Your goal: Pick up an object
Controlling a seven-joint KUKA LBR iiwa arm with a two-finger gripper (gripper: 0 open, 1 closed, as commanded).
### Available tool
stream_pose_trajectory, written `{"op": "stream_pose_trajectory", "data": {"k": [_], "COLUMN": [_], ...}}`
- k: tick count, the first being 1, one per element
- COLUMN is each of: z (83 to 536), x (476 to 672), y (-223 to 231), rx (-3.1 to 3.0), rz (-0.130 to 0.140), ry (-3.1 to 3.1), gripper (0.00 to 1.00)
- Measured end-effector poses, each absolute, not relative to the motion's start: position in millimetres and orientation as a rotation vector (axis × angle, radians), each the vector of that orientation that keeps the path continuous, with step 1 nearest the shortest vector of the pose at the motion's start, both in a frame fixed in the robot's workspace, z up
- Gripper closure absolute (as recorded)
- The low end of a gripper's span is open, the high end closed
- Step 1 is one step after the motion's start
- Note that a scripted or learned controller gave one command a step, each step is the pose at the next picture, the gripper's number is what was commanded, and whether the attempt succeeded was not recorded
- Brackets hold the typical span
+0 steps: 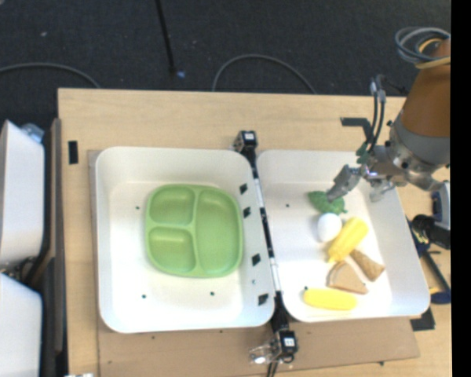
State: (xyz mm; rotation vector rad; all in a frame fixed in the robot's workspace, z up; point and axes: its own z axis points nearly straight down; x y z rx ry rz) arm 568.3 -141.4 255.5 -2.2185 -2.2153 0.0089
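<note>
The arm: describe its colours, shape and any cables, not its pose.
The arm is a rounded grey body with a broad orange band above the wrist. Thin dark cables run along its left side, and a pale looped hose sits at its top. The gripper is grey metal with two slim fingers, one angled toward the bin.

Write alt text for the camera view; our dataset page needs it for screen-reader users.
A grey and orange robot arm reaches in from the right, its gripper low over a green object in the right white bin, which also holds a white egg, yellow pieces and brown wedges. The left white bin holds a green divided plate.
</note>
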Motion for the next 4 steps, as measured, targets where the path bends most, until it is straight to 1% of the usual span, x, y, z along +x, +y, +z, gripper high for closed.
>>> {"op": "stream_pose_trajectory", "data": {"k": [1, 2, 3, 4], "z": [261, 197, 154, 100], "x": [570.2, 570.5, 568.8, 567.8], "y": [-141, -140, -138, -139], "rx": [-2.221, -2.219, -2.222, -2.222], "rz": [0.001, 0.007, 0.005, 0.005], "ry": [-2.224, -2.218, -2.218, -2.217], "gripper": [0.00, 0.00, 0.00, 0.00]}}
